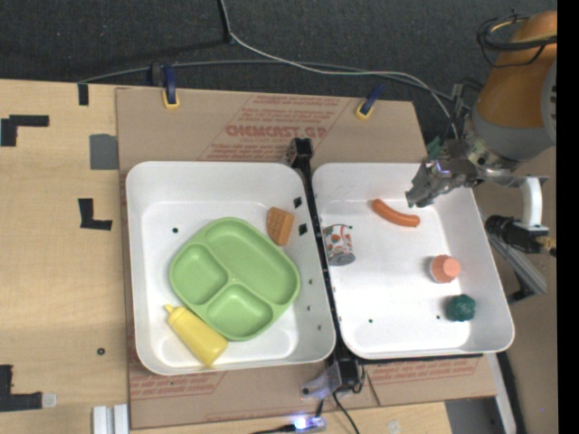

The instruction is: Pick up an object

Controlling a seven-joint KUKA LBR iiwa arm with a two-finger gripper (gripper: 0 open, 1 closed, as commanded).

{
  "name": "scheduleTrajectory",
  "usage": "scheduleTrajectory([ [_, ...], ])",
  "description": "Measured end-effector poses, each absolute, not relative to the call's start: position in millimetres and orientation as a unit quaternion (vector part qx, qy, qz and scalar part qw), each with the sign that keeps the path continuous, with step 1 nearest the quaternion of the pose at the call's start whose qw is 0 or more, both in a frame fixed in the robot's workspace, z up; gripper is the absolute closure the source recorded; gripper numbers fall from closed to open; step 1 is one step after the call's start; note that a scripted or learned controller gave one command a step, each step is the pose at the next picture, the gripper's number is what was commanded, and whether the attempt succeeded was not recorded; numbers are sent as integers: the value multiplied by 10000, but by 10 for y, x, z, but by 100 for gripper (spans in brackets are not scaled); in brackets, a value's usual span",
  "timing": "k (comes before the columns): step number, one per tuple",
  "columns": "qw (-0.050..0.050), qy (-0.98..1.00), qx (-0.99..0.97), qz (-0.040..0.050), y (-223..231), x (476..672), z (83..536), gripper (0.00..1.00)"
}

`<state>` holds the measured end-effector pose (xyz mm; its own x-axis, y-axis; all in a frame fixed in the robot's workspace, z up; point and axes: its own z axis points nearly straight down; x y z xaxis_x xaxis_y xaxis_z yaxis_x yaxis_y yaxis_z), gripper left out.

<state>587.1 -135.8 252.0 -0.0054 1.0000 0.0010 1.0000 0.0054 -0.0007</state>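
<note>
My gripper (422,194) hangs over the back of the right bin (488,333), just right of and above an orange sausage (395,213). Nothing shows between its fingers. Further forward in the same bin are a small printed can (339,243) near the left wall, a salmon-pink round piece (443,268) and a dark green lump (460,308) near the right wall. The left bin (145,242) holds a green divided plate (235,278), a yellow bottle (194,334) at its front left and an orange-brown wedge (280,225) near the divider.
Both bins rest on a cardboard sheet (271,125) clamped at the back by two clips. A cable (271,57) runs across the dark floor behind. The arm's grey body and orange band (520,70) stand at the right edge.
</note>
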Motion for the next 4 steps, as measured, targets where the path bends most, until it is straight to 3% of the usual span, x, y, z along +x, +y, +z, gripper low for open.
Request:
scheduleTrajectory([
  [4,17,-7093,-7049,11,754,5764,2167,100],
])
